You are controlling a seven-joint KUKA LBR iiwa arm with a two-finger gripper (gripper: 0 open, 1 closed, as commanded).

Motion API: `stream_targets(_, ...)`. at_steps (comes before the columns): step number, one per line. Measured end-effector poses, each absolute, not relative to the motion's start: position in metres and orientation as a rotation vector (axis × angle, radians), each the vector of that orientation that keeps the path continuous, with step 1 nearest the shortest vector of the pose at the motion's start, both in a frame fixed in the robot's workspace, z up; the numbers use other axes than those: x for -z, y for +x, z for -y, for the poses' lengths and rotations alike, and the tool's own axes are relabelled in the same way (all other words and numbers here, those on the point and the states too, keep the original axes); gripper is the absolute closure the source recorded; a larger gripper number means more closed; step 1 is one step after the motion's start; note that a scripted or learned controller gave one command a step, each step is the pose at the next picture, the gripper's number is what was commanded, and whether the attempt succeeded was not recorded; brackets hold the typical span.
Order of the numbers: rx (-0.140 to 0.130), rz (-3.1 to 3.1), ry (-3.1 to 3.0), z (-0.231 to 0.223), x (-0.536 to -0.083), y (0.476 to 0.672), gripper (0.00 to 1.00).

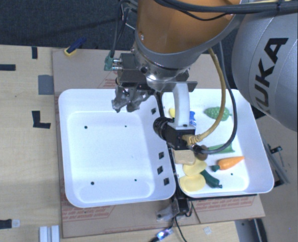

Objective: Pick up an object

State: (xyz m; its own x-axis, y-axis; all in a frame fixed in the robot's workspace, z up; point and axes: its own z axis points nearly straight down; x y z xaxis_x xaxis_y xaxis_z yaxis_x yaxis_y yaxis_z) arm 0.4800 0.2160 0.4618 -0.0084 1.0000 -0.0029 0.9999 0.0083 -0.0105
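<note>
My gripper (132, 100) hangs under the big orange wrist band, over the back edge of the left bin (76, 135), near the wall between the two bins. The right bin (257, 150) holds several toy items: an orange carrot (230, 162), a light green leafy piece (218, 113), a pale yellow piece (193, 179), a dark green piece (211, 179), a tan block (184, 157) and a blue and white item (192, 118). The arm and its cables hide part of that bin's left side.
Both bins rest on a cardboard sheet (88, 69) on the wooden bench. A black cable (233, 120) loops over the right bin. The white floor of the left bin (108, 155) shows a few small dark dots. A blue and yellow object (74, 46) lies at the back.
</note>
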Motion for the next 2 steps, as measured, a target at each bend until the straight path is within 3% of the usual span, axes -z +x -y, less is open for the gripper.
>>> stream_targets(1,0.008,2.227,-2.218,-0.2341,-0.5386,0.4837,1.0)
stream_targets(2,-0.004,2.226,-2.215,-0.2343,-0.5443,0.4835,1.0)
